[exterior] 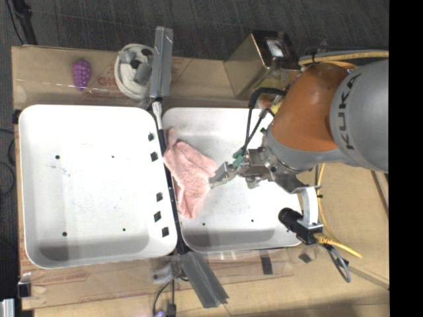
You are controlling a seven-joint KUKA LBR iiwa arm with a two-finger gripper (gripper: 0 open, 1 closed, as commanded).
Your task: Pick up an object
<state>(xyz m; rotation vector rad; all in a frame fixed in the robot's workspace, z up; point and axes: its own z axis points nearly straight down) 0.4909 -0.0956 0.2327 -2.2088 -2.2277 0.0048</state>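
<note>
Along the bottom edge of your view, grey metal brackets (pixel 201 279) stick out below the seam between the two bins, and their lower ends are cut off by the frame. Just above them on your left sits the shallow white plastic left bin (pixel 39 243), its floor bare apart from a few small dark dots too tiny for you to identify. Beside it, the matching white right bin (pixel 218 240) holds the crumpled pink cloth (pixel 186 174), which lies against the bin's left wall by the divider, with one fold draped toward the centre. You can see the metal two-finger gripper (pixel 218 176) reaching in from the right, its tip touching or just over the cloth's right edge; which of the two you cannot tell, nor whether its fingers are open or closed, since they blur into one grey shape. Behind it, the grey arm with its orange band (pixel 307 111) covers the bin's right side and far corner. Farther back on the brown bench, you see a small purple knobbly object (pixel 81 73) and a white coiled roll (pixel 134 70), partly hidden by a grey upright bar (pixel 160 61).
</note>
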